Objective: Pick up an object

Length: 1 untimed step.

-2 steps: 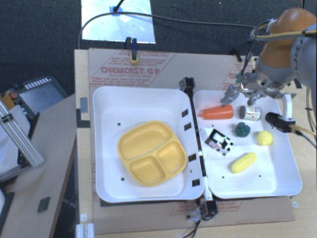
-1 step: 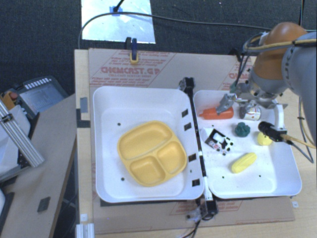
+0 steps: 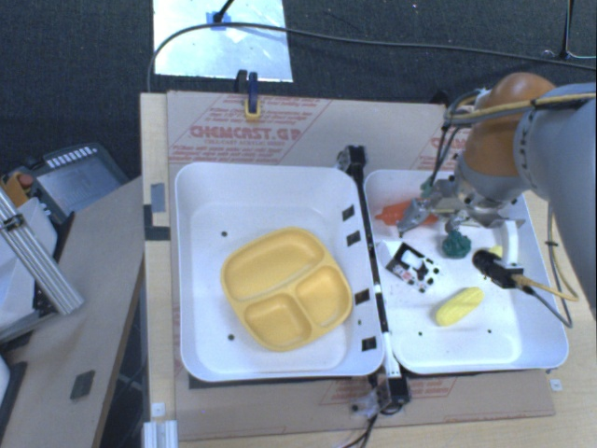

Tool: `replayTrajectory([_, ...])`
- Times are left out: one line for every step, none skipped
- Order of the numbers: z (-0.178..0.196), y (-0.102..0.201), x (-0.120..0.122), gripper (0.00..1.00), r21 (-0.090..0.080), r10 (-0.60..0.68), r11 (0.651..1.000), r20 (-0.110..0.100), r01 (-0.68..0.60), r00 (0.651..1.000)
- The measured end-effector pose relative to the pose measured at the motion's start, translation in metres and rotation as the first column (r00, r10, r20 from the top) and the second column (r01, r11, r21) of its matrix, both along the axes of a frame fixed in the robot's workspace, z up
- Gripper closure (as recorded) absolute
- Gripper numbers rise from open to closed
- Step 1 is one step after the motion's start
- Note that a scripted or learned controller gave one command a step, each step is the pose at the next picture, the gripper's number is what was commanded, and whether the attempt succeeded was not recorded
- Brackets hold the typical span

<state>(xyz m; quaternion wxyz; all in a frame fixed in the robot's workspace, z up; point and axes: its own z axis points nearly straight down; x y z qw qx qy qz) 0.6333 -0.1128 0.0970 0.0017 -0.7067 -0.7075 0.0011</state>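
The right bin holds several small things. An orange piece lies near its upper left corner. A dark green figure stands near the middle. A black and white patterned block lies left of centre, and a yellow corn-like piece sits nearer the front. My gripper hangs low over the upper part of this bin, its tip right at the orange piece's right end and just left of the green figure.
A yellow divided plate lies in the left bin. A black divider runs between the two bins. The grey arm crosses the right bin's far right corner. A yellow clamp grips the cardboard behind the bins.
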Motion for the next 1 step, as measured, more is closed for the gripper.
replayTrajectory([0.014, -0.0007, 0.0024, 1.0, -0.002, 0.0, 1.0, 0.008, 0.0, 1.0])
